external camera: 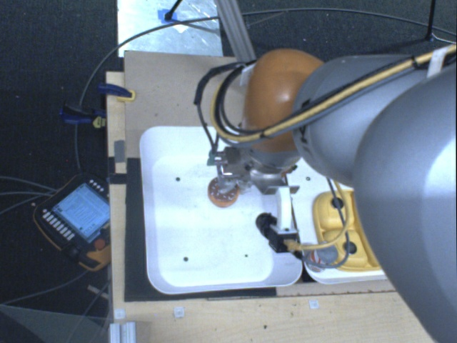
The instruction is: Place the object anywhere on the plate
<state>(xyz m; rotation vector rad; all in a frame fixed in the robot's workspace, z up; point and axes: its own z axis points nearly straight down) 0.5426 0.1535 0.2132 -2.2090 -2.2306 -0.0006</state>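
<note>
The end effector hangs low over the left bin, right at a small round brown object lying on the bin floor near its middle. Whether it is open, closed or gripping cannot be told, since the wrist hides that part. The object shows just below the wrist, apparently resting on the bin.

The yellow plate sits in the right bin and is largely covered by the arm. It is well apart from the object, with the bins' rims between them.

This looks like the pickup step, not the placing. The next move calls for a secure grip on the object, a lift above the rims, then a carry over to the plate (any spot on it will do).

Counted: one object, one plate, two bins, one arm, all on the tabletop.
</note>
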